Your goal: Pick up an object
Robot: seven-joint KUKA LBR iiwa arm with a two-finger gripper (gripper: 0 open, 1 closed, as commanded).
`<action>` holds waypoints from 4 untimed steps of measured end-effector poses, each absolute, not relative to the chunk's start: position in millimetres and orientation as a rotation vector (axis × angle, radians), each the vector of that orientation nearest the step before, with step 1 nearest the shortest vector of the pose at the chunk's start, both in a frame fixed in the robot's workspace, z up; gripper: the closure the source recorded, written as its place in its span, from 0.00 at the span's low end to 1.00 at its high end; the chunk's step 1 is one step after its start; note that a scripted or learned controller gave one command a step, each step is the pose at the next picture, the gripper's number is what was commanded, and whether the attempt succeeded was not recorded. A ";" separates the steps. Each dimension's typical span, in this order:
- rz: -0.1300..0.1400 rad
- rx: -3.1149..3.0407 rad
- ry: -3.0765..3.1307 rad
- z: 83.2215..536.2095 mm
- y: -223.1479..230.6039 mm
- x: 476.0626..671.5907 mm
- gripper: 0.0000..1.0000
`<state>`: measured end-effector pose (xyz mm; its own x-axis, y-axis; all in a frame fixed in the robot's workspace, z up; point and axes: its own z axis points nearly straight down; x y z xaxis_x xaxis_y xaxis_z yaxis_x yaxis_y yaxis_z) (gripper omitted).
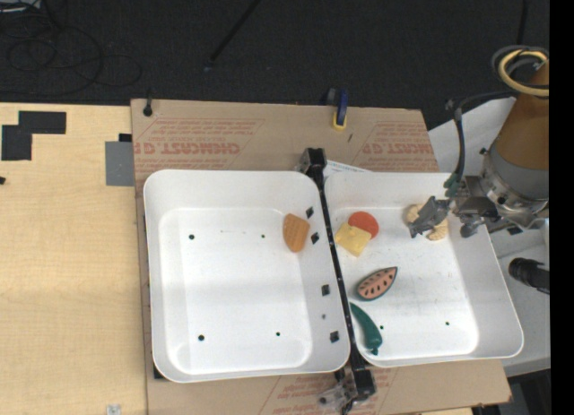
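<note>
My gripper point(430, 217) hangs over the far right part of the right bin point(466, 315), reaching in from the right. A pale beige object point(414, 215) lies right at its tip, partly covered by it; I cannot tell whether it is gripped. Further left in this bin a red round piece point(364, 221) touches a yellow block point(352, 241). A watermelon slice point(377, 283) lies near the middle, and a green piece point(367, 330) lies at the front left corner. An orange piece point(296, 232) rests in the left bin point(179, 315), by its right wall.
A black divider with clips point(328, 261) runs between the two bins. Both bins stand on a cardboard sheet point(224, 140) with a blue clamp point(340, 110) at its far edge. The arm's orange band point(529, 117) rises at the right.
</note>
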<state>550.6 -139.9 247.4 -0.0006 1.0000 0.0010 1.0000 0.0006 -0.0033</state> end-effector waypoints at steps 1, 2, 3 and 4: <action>0.008 -2.217 -2.212 183.9 -119.8 531.0 0.00; -0.008 -2.224 -2.222 87.5 -89.4 477.1 0.00; -0.003 -2.231 -2.216 99.0 -93.1 477.2 1.00; -0.002 -2.236 -2.208 108.1 -94.1 476.7 1.00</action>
<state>476.7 -94.1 108.1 0.0128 0.9999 0.0001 0.9999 -0.0128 0.0013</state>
